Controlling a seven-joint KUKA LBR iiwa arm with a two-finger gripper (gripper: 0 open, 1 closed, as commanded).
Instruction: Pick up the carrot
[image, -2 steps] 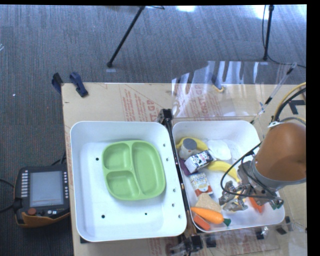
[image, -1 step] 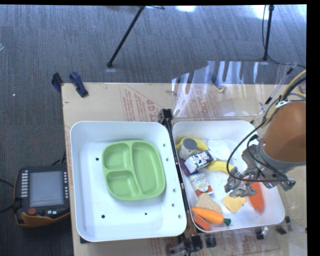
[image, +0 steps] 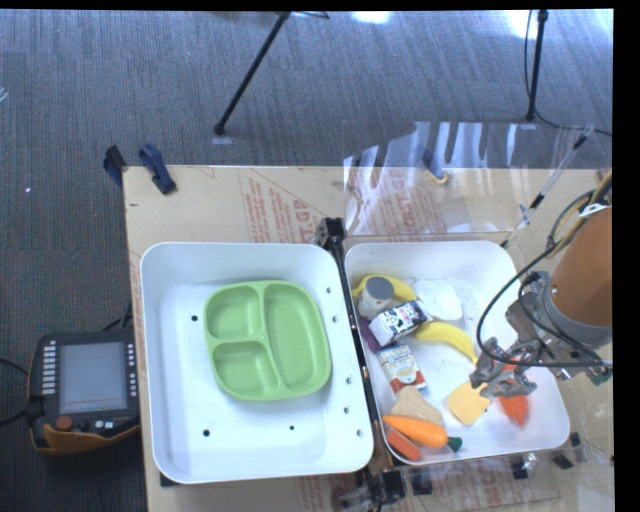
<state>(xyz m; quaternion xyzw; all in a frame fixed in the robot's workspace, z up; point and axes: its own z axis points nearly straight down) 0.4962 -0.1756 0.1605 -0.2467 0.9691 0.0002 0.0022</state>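
Where right bin nears front: orange carrot (image: 421, 431), green tip.

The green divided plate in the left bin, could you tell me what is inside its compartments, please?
Nothing lies in the three compartments of the green plate; what is under it in the left bin is covered.

We see two shallow white plastic bins (image: 160, 300) on a tan cardboard-covered surface (image: 240, 200) printed with faded red lettering. In the left of the frame lies a lime-green three-compartment plate (image: 268, 338). At the lower right of the frame we see the bright orange carrot with a dark green tip (image: 420, 431), a yellow banana (image: 450, 340), a pale yellow cheese wedge (image: 466, 403), a small black-and-white carton (image: 398, 322), and a white pouch with red and orange print (image: 400, 366). The arm's band (image: 598, 270) is orange; the gripper (image: 503, 368) is dark grey metal. The floor (image: 120, 80) is a dark grey ribbed carpet. At the far left sits a black handheld pendant with a grey screen (image: 88, 388).
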